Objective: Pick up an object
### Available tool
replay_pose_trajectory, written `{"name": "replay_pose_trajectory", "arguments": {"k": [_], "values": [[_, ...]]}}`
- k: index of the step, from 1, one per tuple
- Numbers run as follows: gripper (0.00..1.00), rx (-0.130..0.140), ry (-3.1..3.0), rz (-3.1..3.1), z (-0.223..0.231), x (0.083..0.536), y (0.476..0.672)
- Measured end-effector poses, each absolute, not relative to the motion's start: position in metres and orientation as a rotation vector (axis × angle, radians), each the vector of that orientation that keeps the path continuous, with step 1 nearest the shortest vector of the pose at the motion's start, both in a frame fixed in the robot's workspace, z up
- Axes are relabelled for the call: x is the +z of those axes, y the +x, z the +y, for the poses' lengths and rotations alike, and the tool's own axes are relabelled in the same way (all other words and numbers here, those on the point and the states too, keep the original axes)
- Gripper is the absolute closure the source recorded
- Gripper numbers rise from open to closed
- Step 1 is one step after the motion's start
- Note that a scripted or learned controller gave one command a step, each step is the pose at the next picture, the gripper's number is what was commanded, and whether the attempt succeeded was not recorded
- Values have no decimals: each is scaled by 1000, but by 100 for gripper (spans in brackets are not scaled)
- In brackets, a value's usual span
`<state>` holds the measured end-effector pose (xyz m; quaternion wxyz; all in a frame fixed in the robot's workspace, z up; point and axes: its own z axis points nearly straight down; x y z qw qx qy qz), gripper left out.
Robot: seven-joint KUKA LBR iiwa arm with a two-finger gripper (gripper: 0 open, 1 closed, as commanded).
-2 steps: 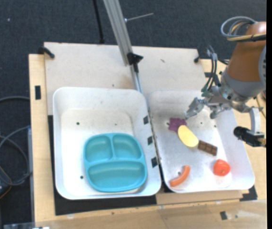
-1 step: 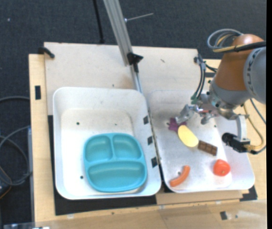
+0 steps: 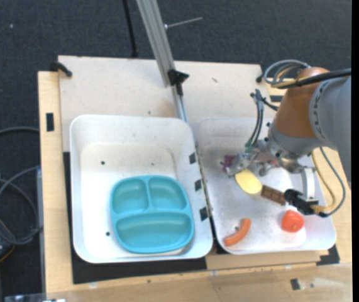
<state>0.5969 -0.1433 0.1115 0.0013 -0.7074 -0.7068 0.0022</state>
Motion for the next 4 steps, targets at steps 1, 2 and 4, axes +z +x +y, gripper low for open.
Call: {"name": "replay_pose_trajectory", "arguments": {"k": [1,2,4], "values": [[100,-3,-2230,-2218,-144,127,600],[100,-5,-2228,-2223,-149,172,605],[100,-3,-2221,-2227,-148,237,603]]}}
